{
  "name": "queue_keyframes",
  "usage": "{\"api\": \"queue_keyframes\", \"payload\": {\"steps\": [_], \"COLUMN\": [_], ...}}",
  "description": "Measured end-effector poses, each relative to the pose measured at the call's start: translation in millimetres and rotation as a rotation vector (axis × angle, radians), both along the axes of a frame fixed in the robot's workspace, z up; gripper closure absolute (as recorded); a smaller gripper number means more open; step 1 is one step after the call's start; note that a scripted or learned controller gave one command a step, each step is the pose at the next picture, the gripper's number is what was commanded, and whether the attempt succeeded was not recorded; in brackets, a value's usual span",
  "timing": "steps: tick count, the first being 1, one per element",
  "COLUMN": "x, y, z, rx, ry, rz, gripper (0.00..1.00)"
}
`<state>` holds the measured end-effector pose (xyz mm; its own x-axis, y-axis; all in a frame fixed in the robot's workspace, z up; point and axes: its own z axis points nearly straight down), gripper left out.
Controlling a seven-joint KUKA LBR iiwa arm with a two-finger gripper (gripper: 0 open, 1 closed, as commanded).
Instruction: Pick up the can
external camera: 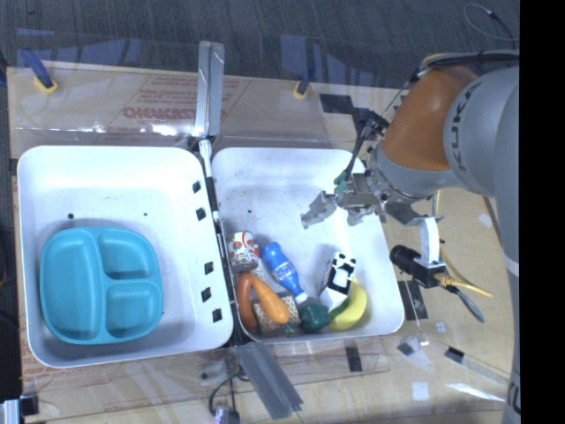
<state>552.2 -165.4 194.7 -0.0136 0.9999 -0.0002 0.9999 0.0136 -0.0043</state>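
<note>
The can (pixel 244 251), small with a red and white label, lies in the right bin (pixel 265 179) close to its left wall. My gripper (pixel 337 213) hangs over the right part of that bin, up and to the right of the can and well apart from it. Its two grey fingers are spread open, with nothing between them.
A blue bottle (pixel 283 270) lies right beside the can. Below it sit an orange carrot-like toy (pixel 263 299), a green piece (pixel 313 317), a banana (pixel 351 310) and a black and white toy (pixel 340 274). The left bin (pixel 106 170) holds a blue divided plate (pixel 101 283).
</note>
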Motion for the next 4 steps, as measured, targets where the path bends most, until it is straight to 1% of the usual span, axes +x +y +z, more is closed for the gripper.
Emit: {"api": "queue_keyframes", "payload": {"steps": [1, 2, 3, 4], "x": [55.9, 56.5, 56.5, 100.2], "y": [-32.1, -31.5, -31.6, -12.4], "z": [-102.9, -92.5, -92.5, -102.4], "rx": [-0.001, -0.001, -0.001, 0.000], "ry": [-0.003, -0.003, -0.003, -0.003], "rz": [-0.019, -0.015, -0.014, -0.044], "gripper": [0.00, 1.00, 0.00, 0.00]}}
